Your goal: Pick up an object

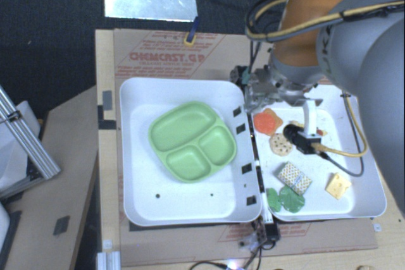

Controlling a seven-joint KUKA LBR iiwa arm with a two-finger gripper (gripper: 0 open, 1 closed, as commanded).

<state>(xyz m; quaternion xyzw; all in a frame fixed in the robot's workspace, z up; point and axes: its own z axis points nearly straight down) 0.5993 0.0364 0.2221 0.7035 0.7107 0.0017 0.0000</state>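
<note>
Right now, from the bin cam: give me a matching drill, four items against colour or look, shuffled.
Items:
1. divided plate
2. cheese wedge
3. leafy piece
4. cookie

Looks:
A. yellow
B. pale green, three compartments
C. dark green
D. tan, round, speckled

Pairs: 1-B, 2-A, 3-C, 4-D

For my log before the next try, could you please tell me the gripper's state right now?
Gripper: cannot be told from this view.
</note>
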